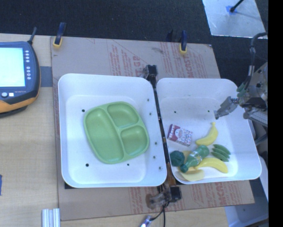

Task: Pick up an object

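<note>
The end effector (222,110) is hovering over the right bin (198,90), grip state unclear; bananas (208,137) are lying just below-left of it.

Bright, even overhead light; soft focus, faint shadows.

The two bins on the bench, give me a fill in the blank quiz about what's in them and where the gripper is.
1. The green divided plate lies in the ____ bin.
2. The small red and white packet lies in the ____ bin.
3. The bananas in that bin are ____ in colour.
4. The gripper hangs over the ____ bin.

Missing words: left; right; yellow; right
</note>
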{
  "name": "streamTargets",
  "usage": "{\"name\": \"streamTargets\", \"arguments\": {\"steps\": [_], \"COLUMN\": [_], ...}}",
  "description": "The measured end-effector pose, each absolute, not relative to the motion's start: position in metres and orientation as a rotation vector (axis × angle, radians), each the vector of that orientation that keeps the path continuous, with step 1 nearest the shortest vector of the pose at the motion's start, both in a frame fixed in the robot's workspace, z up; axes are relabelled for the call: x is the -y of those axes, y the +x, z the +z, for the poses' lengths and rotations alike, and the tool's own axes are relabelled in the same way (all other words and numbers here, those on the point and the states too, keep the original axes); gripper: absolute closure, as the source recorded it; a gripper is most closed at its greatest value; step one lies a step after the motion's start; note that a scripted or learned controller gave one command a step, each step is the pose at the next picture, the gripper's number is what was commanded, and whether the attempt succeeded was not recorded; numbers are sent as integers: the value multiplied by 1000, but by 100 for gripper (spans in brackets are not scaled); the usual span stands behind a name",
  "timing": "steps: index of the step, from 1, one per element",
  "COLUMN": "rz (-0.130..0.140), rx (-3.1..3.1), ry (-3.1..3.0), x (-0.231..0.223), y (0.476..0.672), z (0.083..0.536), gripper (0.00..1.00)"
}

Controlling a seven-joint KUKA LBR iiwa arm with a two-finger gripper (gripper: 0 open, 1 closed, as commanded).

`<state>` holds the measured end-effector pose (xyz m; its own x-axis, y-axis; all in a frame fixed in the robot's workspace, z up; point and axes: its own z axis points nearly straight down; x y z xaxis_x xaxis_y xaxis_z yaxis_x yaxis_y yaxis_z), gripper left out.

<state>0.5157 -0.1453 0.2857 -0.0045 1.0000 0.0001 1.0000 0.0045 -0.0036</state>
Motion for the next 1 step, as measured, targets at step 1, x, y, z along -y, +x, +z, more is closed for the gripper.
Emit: {"name": "streamTargets", "arguments": {"steps": [1], "rz": [7], "rx": [2223], "ry": [-2214], "x": [177], "y": [530], "z": [175], "gripper": [0]}}
